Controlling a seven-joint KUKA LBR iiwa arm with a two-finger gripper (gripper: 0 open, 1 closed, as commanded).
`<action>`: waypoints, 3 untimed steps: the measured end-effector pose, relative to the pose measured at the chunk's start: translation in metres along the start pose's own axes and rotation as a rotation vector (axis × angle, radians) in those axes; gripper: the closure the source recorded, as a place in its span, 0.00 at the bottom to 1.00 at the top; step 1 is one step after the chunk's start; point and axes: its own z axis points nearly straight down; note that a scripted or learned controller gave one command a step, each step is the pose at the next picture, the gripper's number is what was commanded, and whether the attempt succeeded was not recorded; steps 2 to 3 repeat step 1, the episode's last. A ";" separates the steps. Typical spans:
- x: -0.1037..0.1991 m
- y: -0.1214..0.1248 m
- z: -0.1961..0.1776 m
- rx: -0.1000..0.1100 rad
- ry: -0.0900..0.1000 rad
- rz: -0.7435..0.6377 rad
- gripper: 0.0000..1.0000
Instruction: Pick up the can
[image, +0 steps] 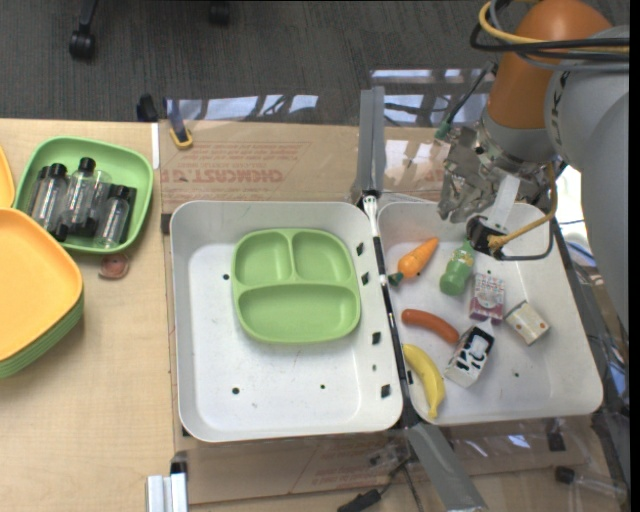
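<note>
A small can (489, 295) with a pink and white label lies in the right bin (560, 400), just right of a green bottle (457, 271). My gripper (464, 208) hangs over the back part of that bin, behind the bottle and up-left of the can, well apart from it. Nothing shows in the gripper. The arm's orange band (535, 60) rises above it at the top right.
The right bin also holds a carrot (418, 257), a red sausage (430, 323), a banana (427, 377), a black and white pack (470, 357) and a small white box (526, 322). A green divided plate (296, 285) sits in the left bin (200, 380). A green tray of bottles (84, 195) stands far left.
</note>
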 end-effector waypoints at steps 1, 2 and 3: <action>-0.043 -0.033 -0.015 0.001 0.000 -0.302 1.00; -0.043 -0.033 -0.015 0.001 0.000 -0.302 1.00; -0.043 -0.033 -0.015 0.001 0.000 -0.302 1.00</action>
